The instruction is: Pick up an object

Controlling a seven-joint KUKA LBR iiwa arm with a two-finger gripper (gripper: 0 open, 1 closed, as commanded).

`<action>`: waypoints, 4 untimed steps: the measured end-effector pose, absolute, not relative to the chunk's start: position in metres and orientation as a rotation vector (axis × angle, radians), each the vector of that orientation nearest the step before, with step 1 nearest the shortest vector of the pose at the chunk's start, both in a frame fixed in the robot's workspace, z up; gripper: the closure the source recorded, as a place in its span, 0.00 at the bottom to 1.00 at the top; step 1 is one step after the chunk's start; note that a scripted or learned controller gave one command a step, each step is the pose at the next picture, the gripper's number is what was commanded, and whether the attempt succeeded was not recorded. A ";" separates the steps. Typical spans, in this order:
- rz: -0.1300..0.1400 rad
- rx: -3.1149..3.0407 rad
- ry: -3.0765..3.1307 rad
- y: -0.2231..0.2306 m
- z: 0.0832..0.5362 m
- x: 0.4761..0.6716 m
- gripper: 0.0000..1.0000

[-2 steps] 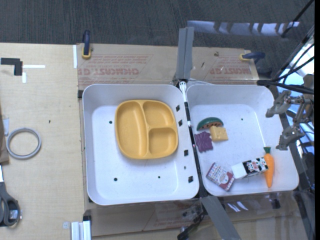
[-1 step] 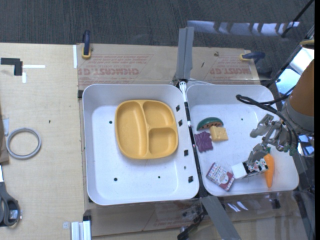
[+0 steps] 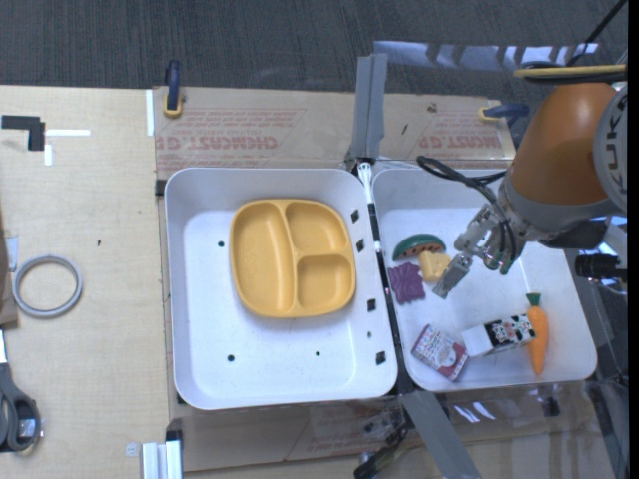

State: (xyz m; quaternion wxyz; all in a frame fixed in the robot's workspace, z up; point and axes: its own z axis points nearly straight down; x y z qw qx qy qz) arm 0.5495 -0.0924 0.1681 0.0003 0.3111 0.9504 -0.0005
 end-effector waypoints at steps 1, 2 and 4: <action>-0.002 1.131 2.929 -0.094 0.092 0.588 0.00; -0.004 1.125 2.928 -0.094 0.102 0.589 1.00; -0.002 1.433 2.794 -0.124 0.161 0.556 0.00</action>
